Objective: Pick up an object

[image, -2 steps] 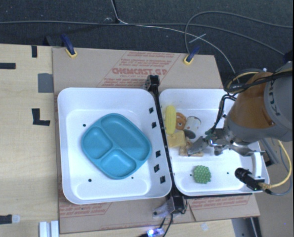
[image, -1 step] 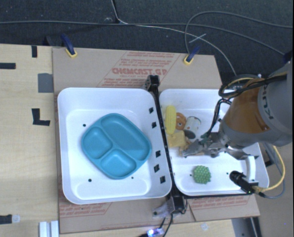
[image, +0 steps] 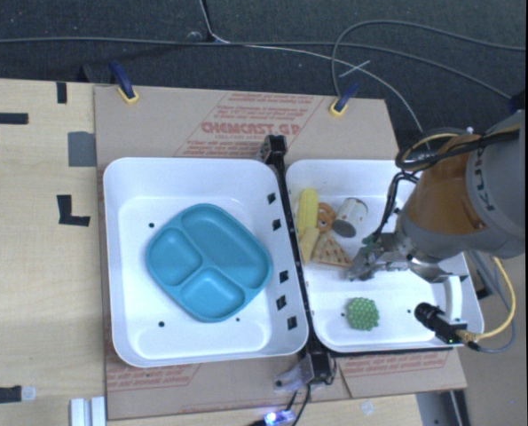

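Orange-banded and grey, the arm [image: 463,198] is held low over the right bin [image: 383,340], with the gripper [image: 367,264] lowered just beside the toy pizza slice [image: 330,254], probably for a grasp. Whether anything is gripped cannot be told. Near this slice, a corn cob [image: 307,213], a small can [image: 350,216] and a green ball [image: 362,313] are laid loosely for picking.

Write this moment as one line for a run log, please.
arm: over right bin | gripper: low, beside pizza slice | green ball: loose | blue plate: left bin
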Controlling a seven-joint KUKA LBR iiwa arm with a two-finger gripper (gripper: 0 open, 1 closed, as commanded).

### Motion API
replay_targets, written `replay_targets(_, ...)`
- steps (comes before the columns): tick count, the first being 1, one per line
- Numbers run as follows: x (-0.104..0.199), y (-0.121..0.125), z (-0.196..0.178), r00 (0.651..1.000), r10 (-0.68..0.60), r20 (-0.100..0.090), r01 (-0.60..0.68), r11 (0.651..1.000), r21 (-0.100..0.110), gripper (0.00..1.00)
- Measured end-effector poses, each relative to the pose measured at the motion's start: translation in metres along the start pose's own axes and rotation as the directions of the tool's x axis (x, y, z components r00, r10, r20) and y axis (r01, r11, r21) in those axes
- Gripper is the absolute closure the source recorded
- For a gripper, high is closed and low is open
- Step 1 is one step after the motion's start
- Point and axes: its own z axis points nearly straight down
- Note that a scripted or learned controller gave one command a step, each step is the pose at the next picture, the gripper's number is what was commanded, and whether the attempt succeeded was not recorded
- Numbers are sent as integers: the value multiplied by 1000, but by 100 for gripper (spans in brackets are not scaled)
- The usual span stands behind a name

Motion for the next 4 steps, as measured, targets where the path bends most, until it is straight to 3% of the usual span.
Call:
replay_targets(3,4,7,-171,1000,2,6,-2,1000,0,100)
replay_targets(4,52,30,-164,1000,-2,3,2,1000,5,100)
